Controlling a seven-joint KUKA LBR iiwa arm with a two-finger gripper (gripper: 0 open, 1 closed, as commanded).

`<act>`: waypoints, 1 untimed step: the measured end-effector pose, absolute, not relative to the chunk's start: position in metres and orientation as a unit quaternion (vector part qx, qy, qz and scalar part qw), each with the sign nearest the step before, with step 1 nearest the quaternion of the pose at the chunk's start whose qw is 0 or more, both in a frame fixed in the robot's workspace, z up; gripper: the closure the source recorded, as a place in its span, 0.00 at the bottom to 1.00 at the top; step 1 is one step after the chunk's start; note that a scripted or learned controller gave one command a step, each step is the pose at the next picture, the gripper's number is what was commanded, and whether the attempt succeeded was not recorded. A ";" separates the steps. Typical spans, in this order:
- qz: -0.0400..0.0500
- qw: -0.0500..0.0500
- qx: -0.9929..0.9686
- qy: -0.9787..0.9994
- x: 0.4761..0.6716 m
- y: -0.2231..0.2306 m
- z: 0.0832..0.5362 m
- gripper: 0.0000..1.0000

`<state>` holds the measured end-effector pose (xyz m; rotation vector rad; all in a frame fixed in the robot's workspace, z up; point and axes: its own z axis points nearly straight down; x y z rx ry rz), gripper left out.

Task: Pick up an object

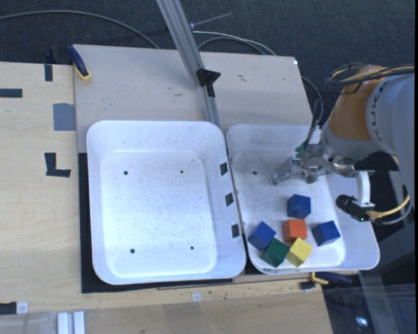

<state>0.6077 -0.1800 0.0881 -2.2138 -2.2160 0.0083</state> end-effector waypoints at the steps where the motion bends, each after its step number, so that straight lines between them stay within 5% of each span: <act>1: 0.002 0.003 -0.707 -0.707 0.563 -0.158 0.091 0.00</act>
